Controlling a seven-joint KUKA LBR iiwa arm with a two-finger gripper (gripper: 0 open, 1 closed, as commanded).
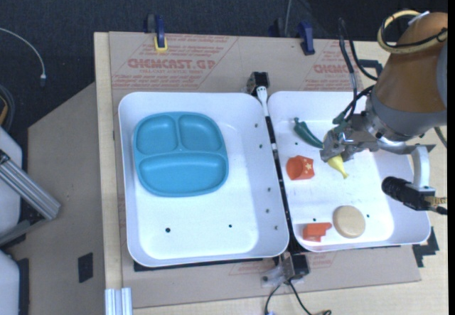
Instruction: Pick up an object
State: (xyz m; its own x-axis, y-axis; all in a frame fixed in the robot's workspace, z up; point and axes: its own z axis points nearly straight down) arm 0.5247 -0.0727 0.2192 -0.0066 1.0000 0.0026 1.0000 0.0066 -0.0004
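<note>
In the right bin (398, 235) lie several small items. A green curved piece (308, 133) rests near the back. A red-orange lump (301, 167) sits at the left. An orange block (317, 230) and a beige round disc (349, 221) lie near the front edge. A small yellow piece (340, 166) sits in the middle. My gripper (335, 151) is down in this bin, directly over the yellow piece's upper end and touching or almost touching it. The wrist hides how it meets the piece.
The left bin (206, 228) holds a blue divided plate (182, 153). A black divider strip (273, 157) runs between the bins. A black fitting (407, 193) sticks out over the right bin's right rim. Clamps (161, 30) stand at the bench's back edge.
</note>
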